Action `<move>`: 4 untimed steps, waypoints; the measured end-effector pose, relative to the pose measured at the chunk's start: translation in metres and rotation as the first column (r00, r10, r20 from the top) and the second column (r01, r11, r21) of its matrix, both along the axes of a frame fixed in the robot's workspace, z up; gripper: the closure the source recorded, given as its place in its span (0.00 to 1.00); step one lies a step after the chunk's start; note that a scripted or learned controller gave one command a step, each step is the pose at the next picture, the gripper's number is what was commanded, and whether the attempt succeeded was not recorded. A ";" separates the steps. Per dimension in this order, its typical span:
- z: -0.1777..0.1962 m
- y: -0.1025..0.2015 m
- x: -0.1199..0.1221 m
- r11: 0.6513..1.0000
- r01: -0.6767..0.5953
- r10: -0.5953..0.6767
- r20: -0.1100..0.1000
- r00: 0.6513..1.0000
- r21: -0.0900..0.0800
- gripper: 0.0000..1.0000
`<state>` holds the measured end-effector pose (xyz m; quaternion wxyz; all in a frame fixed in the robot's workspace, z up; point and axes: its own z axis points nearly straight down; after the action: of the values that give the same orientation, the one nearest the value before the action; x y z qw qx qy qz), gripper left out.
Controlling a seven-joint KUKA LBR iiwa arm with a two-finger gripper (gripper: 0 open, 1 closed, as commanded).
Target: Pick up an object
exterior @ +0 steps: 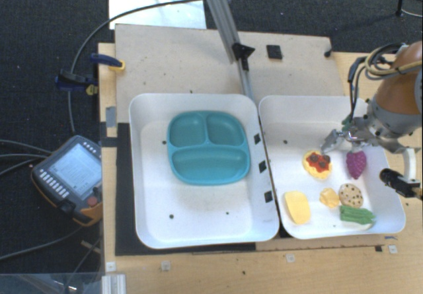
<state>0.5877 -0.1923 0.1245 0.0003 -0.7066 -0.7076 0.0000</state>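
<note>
Camera view has our gripper (pixel 340 137) hovering in the right bin (pixel 281 154), just above the pizza toy (pixel 317 163); whether it is open or closed, we cannot tell. Nothing looks lifted yet. Beside the pizza toy lie grapes (pixel 356 163), and 4 more toys sit below it, so the pick remains.

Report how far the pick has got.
Done: the gripper is over the right bin, beside the pasta toy and grapes. In hand: nothing visible between its fingers. Left: everything; the pasta, grapes, cookie, yellow piece and green piece all lie on the bin floor.
</note>
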 end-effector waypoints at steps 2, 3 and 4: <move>-0.018 0.000 0.009 1.000 -0.001 0.001 0.024 1.000 -0.003 1.00; 0.035 0.010 0.012 1.000 -0.005 0.005 0.007 1.000 -0.002 1.00; 0.096 0.002 0.012 1.000 -0.004 0.004 0.008 1.000 -0.003 1.00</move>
<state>0.5997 -0.1903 0.2209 -0.0037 -0.7050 -0.7092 -0.0018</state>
